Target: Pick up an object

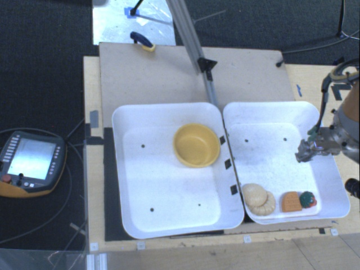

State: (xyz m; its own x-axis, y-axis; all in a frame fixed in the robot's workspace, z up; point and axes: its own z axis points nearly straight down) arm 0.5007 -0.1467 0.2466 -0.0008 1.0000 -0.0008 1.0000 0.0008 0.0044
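A pale wooden bench [169,72] sits on dark carpet, with a teach pendant [31,163] lying on the floor at the left edge of the frame and a slanted metal pole [185,27] crossing the top centre. Two shallow white bins rest side by side on the bench. The left bin [146,207] holds a yellow bowl [196,145] near its upper right part. The right bin [270,156] holds two things along its lower edge: a cream-coloured bread roll [257,198] at the lower left corner and, just to the right of it, an orange toy with a dark green top [298,201], possibly a carrot.

The arm reaches in from the right edge of the frame, and its gripper [308,151] hangs over the right-hand side of the right bin, above the bare white floor, well apart from the roll and the orange toy below it in the frame. Nothing is visible between its fingers; how wide they stand cannot be made out at this size and angle.

Judging by this layout, the task is at an early stage: every object lies untouched in its bin, no grasp has been made, and the whole pick is left to do. The nearest candidates appear to be the two items in the right bin.
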